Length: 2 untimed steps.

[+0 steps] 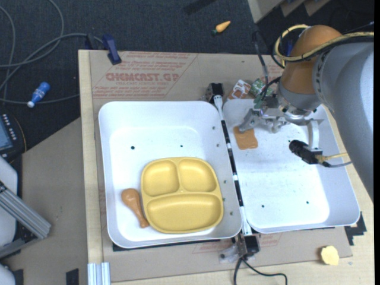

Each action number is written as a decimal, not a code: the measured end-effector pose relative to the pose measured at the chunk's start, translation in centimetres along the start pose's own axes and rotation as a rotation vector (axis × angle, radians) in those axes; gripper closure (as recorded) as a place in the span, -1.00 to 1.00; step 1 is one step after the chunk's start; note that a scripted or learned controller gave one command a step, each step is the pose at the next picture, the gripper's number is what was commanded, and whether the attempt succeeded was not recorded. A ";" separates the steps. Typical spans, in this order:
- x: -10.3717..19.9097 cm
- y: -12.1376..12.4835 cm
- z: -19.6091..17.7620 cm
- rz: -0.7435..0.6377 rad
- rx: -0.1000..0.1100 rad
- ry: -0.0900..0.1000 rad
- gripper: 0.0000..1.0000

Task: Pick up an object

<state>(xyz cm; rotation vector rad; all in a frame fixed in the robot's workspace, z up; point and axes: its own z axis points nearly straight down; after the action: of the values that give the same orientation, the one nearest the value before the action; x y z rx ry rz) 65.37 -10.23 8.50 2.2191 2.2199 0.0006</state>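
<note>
A flat brown toast-like piece (pixel 246 139) lies in the right bin (pixel 297 206), near its upper left corner. My gripper (pixel 268 122) hangs low over the top edge of that bin, just above and to the right of the brown piece, close to it or touching it. The left bin (pixel 119 129) holds a yellow divided plate (pixel 180 193). An orange-brown drumstick-shaped toy (pixel 135 205) lies against the plate's left side.
The grey arm with its orange band (pixel 309 58) covers the right bin's upper right corner, and a black cable fitting (pixel 304 151) hangs below it. A crumpled wrapper (pixel 240 89) and a blue clamp (pixel 111 49) lie on the bench. A yellow lump (pixel 329 255) sits at the bench's lower right.
</note>
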 end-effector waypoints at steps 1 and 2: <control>1.1 -0.4 0.0 -0.001 0.003 0.001 -1.00; 0.9 -0.3 0.0 0.000 0.002 0.000 -1.00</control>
<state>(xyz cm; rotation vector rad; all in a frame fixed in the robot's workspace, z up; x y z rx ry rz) 65.10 -9.34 8.48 2.2199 2.2211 -0.0007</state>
